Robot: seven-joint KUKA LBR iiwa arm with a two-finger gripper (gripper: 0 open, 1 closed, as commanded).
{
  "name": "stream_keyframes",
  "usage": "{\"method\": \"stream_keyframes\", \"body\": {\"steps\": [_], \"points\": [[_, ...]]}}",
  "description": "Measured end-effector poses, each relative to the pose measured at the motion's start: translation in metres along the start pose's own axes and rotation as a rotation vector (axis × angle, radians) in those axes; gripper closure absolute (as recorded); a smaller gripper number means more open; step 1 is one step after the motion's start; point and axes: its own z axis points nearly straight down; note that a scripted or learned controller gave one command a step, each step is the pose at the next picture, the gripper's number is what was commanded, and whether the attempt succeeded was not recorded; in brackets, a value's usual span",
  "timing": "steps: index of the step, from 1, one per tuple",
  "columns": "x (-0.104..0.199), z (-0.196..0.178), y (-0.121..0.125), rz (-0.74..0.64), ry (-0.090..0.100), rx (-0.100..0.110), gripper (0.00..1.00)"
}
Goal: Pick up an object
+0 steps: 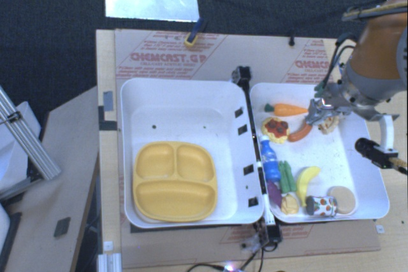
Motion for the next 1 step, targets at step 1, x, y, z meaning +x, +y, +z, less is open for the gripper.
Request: {"method": "stream_keyframes", "body": {"steps": [1], "points": [[0.0487,0.011,-0.0013,-0.004,0.002,0.003,1.0]]}}
